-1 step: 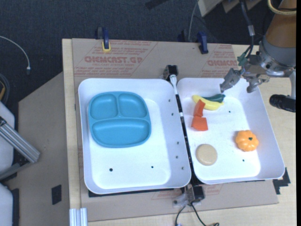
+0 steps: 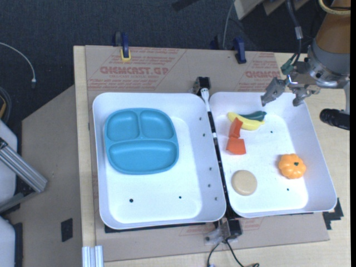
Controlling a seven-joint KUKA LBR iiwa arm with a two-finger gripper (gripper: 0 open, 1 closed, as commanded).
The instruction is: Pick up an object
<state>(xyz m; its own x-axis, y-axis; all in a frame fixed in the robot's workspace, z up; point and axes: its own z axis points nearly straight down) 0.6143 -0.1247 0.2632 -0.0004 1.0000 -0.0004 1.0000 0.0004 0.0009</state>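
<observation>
Currently our gripper (image 2: 286, 92) hangs with jaws spread and empty at 12 o'clock of the right bin (image 2: 311, 149). We descend vertically toward the banana (image 2: 247, 122) at 8 o'clock, straddling it before closing.

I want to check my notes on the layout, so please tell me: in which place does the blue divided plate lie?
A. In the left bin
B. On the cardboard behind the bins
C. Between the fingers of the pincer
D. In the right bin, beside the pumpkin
A: the blue divided plate lies flat in the left bin, while the pumpkin sits in the right bin.
</observation>
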